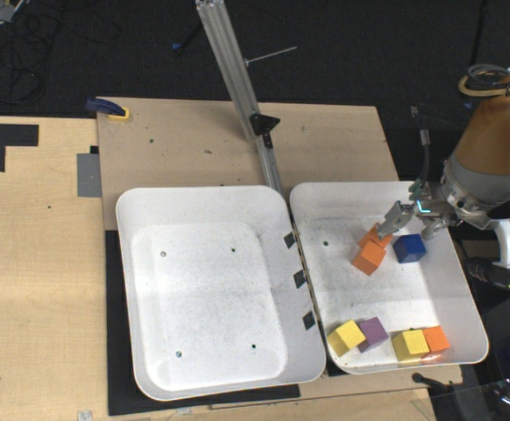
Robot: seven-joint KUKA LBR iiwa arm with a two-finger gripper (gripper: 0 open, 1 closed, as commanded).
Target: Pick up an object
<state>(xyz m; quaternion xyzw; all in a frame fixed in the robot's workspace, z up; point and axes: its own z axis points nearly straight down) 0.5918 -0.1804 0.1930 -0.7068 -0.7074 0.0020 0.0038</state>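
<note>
My gripper [408, 231] hangs over the upper part of the right bin [465, 298], open, with its two fingers spread. A blue cube [409, 249] lies on the bin floor just below the gap between them, not lifted. An orange block [370, 253] lies tilted to the left of the cube, right by the left fingertip [386, 229]. Nothing is held.
Along the right bin's front edge lie a yellow cube [347, 335], a purple cube [373, 331], another yellow cube [409, 345] and an orange cube [435, 339]. The left bin [137, 235] adjoins on the left. A slanted metal rail [237, 77] stands behind the bins.
</note>
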